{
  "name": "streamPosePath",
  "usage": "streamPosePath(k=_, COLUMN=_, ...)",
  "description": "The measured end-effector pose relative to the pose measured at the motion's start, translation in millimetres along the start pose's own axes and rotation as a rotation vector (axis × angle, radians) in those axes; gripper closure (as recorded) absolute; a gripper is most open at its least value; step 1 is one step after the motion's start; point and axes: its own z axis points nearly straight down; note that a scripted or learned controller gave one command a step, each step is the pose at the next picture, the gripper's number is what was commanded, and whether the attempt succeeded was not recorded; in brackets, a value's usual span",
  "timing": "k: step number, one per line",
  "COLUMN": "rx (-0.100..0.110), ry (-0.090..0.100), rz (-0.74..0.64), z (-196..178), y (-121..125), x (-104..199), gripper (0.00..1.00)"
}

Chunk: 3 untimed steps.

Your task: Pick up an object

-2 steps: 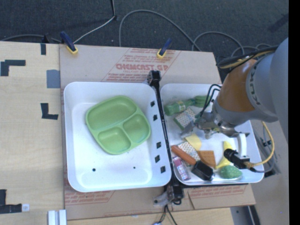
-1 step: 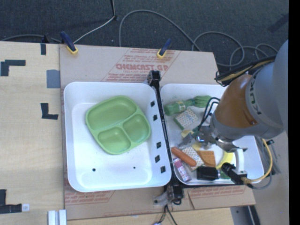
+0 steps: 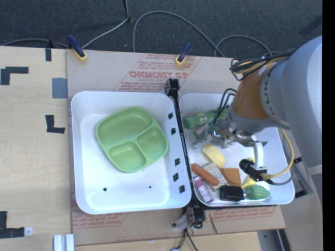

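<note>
The end effector [image 3: 209, 134], grip state unclear, hovers in the right bin [image 3: 282, 192]; the yellow wedge [image 3: 213, 155] lies just at its 6 o'clock.

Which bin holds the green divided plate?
The left bin holds the plate; the right bin holds small cluttered items, with the arm over it.

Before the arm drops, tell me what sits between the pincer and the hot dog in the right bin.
The pincer hangs over the right bin's upper left, above the hot dog. A yellow wedge lies beside that path, just right of it. Nothing else visible stands between them.
</note>
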Motion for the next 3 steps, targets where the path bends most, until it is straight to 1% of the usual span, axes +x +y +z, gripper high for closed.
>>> streamPosePath(k=1, rx=-0.002, ry=-0.001, rz=0.001, z=0, y=-47, x=2, gripper=0.0)
streamPosePath(k=2, rx=0.001, ry=-0.003, rz=0.002, z=-8, y=-47, x=0, gripper=1.0)
streamPosePath(k=3, rx=0.008, ry=0.001, rz=0.0, z=-97, y=-5, x=55, gripper=1.0)
